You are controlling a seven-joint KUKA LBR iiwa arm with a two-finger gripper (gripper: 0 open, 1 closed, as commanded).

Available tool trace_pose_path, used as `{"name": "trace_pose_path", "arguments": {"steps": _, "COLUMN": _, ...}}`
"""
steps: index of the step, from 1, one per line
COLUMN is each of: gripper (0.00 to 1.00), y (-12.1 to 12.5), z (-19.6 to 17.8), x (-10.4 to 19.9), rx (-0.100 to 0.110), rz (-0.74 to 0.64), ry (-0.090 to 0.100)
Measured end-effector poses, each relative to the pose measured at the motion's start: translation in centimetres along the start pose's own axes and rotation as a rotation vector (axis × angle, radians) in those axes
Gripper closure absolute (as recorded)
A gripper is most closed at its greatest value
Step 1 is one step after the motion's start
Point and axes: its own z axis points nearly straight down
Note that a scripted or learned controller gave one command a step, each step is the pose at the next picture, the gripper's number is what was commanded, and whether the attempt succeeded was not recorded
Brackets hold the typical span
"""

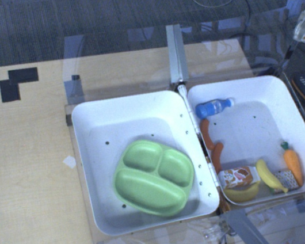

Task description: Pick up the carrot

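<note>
An orange carrot (292, 164) with a small green top lies near the right wall of the right bin (251, 84), toward its front corner. It points roughly front to back, green end farther away. A yellow banana (270, 176) lies just to its left, and a small patterned packet (289, 180) sits between them at the front.
The right bin also holds a blue bottle (213, 107) at the back left, a reddish sausage (210, 143) along the left wall, and a small carton (238, 177) on a yellow bowl (242, 193). A green divided plate (153, 177) lies in the left bin (96, 151).
</note>
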Motion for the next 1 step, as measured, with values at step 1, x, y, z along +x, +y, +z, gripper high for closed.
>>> {"name": "trace_pose_path", "arguments": {"steps": 1, "gripper": 1.00, "y": 0.62, "z": 6.22, "x": -0.65, "rx": -0.002, "rz": -0.534, "ry": -0.001}}
